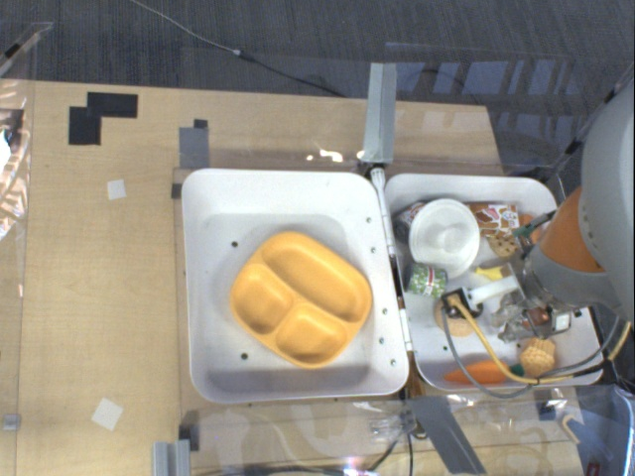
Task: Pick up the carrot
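The carrot [480,372] is a slim orange piece lying flat along the front wall of the right bin [429,365]. My gripper [520,319] hangs low over the right half of that bin, a little behind and to the right of the carrot, apart from it. The grey arm with its orange band [570,242] comes in over the bin's right side and hides part of the bin floor.
A bumpy yellow corn-like piece [537,355] sits just right of the carrot. Behind are a white cup [444,234], a green-and-white item [427,282] and a printed packet [496,220]. A yellow divided plate [301,297] lies in the left bin [213,216].
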### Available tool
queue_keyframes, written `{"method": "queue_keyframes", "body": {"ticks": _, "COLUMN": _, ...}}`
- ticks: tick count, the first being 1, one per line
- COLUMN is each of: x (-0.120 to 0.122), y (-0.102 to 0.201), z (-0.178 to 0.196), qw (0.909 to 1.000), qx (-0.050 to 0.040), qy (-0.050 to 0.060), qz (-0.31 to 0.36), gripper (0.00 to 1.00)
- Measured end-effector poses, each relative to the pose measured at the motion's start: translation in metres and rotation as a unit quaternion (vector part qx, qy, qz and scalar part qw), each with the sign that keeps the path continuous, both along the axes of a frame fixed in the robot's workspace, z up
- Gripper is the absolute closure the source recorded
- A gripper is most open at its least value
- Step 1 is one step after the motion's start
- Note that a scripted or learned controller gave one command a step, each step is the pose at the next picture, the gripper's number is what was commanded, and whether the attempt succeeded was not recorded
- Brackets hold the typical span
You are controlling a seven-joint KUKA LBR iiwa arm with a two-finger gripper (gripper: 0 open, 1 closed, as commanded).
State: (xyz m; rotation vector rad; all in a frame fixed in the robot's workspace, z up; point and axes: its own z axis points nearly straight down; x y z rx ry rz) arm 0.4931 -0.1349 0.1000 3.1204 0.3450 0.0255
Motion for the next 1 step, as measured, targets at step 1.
{"method": "queue_keyframes", "body": {"ticks": 1, "x": -0.0057, "y": 0.0541, "z": 0.0050, "qw": 0.9999, "qx": 0.0022, "qy": 0.008, "qz": 0.010, "gripper": 1.00}}
